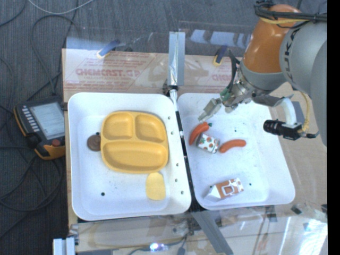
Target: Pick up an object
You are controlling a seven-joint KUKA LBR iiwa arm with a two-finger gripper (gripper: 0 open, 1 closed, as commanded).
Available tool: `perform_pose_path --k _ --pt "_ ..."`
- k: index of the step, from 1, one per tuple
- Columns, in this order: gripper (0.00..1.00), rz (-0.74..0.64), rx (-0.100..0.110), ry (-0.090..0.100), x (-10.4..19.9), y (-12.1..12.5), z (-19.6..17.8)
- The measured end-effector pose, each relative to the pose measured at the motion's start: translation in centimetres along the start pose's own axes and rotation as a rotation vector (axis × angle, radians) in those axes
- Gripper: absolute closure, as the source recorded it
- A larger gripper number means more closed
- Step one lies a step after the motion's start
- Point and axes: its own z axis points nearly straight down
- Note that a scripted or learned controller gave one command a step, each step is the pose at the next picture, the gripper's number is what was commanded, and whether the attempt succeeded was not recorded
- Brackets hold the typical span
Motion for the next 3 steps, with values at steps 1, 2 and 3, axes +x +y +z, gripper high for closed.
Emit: perform_pose_path --k 1,2,3 --pt "0.00 -0.049 0.000 0.002 -4.1 -3.7 12.1" --pt "0.00 -0.127 -0.009 -0.008 -3.4 -1.8 13.5" --pt "1.00 -0.128 -0.013 -0.012 -3.5 -1.6 12.4"
